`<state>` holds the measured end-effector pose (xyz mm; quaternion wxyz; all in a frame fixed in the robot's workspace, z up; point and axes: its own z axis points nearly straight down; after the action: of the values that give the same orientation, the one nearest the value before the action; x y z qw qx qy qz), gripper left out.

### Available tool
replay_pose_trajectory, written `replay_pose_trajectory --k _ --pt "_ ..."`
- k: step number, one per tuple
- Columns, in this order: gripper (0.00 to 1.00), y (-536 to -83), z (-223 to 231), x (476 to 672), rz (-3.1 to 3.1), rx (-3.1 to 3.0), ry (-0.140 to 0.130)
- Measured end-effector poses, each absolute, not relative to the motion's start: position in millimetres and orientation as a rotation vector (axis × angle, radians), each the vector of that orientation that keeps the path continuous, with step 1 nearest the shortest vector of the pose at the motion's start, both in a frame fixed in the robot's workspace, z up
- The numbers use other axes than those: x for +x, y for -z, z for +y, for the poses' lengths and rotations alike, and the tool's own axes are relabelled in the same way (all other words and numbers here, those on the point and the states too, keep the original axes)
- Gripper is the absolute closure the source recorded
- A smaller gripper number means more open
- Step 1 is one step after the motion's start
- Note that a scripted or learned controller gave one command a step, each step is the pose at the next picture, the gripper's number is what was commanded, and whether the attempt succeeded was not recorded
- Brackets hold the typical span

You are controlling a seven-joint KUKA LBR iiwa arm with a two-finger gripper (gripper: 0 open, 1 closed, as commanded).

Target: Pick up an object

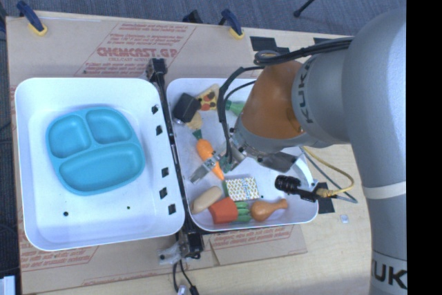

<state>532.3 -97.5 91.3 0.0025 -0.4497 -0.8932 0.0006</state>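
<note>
Carrot [205,149] is lying in right bin [304,212], touching the jaws | gripper [218,164] is lowered at its lower end | jaws state cannot be told | blue tray [94,149] is seen in left bin [41,97]

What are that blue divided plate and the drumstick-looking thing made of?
The blue three-compartment plate looks like moulded plastic: uniform colour, soft sheen, rounded ridges. The tan toy chicken drumstick also looks plastic, smooth and slightly glossy, though rubber is possible.
</note>
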Motion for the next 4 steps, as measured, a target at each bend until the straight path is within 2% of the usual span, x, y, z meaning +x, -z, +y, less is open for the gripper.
replay_pose_trajectory --k 4 --pt "0.00 -91.2 -97.5 532.3 -2.802 -1.410 -0.002"
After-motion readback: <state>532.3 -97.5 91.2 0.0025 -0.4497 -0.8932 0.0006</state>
